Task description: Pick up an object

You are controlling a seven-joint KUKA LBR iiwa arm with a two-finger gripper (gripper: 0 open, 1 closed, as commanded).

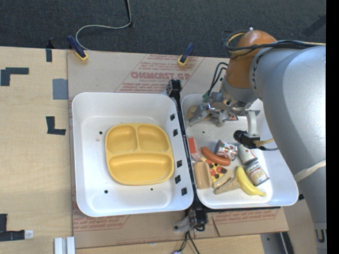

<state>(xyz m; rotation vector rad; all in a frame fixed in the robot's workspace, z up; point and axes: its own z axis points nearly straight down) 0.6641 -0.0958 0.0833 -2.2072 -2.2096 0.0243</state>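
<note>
Nearest, along the front of the right bin (278,192), a banana (249,181) lies beside a tan wedge (225,184), with a bread roll (201,174) to their left and a pizza slice (216,170) tucked between roll and wedge; just behind the banana a small bottle (253,168) lies tilted, touching it or very nearly; a little farther back a red sausage (214,156) lies at a slant, and a small carton (228,150) sits just beside its far end; all these pickable things are bunched in the near half of that bin. In the left bin (78,152) a yellow divided plate (139,153) sits flat near the middle. Farther back, the gripper (197,115) hangs over the far left corner of the right bin, close to the wall between the bins and apart from the cluster of toys; whether it is open or closed I cannot tell, and nothing can be made out in its hold. Beyond the bins a cardboard sheet (153,70) is pinned by two blue-and-yellow clamps (78,47); a cable (106,28) loops on the dark floor behind.
</note>
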